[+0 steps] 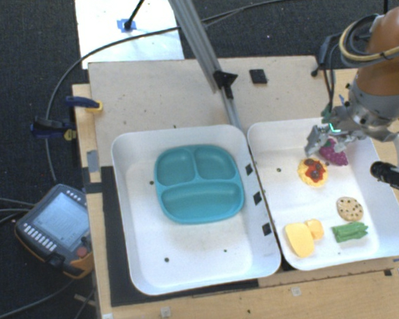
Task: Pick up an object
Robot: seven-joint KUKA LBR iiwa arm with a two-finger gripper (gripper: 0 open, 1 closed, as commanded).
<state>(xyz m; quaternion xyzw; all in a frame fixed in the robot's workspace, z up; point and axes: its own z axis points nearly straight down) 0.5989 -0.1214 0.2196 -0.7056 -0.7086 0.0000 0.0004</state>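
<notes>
My gripper (327,138) hangs over the far part of the right bin (275,183). A purple bunch of grapes (334,154) lies right under and just in front of it, partly covered by it. A small round pizza (313,172) with red topping sits to the left of the grapes. Nearer the front lie a brown cookie (349,208), a green vegetable piece (350,231), a yellow cheese wedge (300,240) and a small yellow-orange piece (316,229). I cannot tell whether the gripper touches the grapes.
The left bin (138,217) holds a teal divided plate (199,184). A grey pole (201,43) slants down to the bins' far edge. A teach pendant (55,231) and cables lie left of the bench.
</notes>
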